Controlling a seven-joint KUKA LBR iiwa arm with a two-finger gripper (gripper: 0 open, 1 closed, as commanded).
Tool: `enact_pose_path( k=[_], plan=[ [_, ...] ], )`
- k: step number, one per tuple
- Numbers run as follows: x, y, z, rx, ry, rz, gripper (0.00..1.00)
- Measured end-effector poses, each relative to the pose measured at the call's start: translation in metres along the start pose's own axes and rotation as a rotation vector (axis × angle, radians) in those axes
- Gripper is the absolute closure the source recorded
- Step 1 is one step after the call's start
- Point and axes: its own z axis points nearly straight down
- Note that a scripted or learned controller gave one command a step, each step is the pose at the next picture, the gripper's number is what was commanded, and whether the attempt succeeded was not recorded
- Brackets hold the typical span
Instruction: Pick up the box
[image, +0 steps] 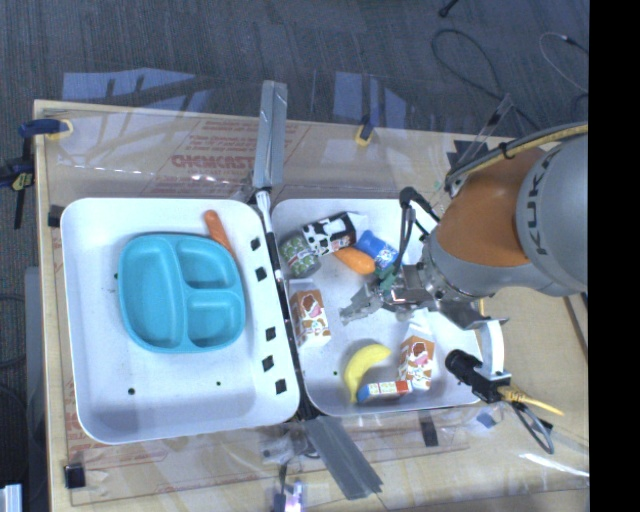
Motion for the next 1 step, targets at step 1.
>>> enact_pose_path(
  k=[1],
  plan=[
    [0.0418, 0.0220, 0.0988, -0.009, -0.014, 0.084, 0.00]
  ],
)
